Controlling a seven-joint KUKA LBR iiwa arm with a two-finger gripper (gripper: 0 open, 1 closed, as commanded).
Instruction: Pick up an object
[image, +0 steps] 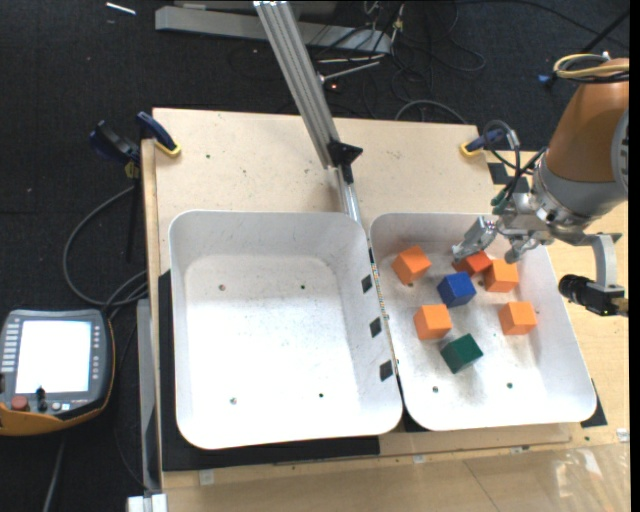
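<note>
Right bin (560, 395) holding six blocks: red block (478, 263) directly beneath the claw (487, 243), orange block (502, 276) touching it, blue block (456, 289) just below-left, others farther off. Claw state impossible to tell. Near back rim; open floor toward the front. Left bin (200, 300) alongside

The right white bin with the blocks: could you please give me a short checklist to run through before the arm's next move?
1. Hand above the right shallow white bin: ok.
2. Target in reach: small red-orange block lies just below the hand: ok.
3. Room around the target: blue cube and orange cube crowd it: not ok.
4. Block between the fingers: cannot tell.
5. Other blocks, such as the dark green cube, inside the bin: ok.
</note>
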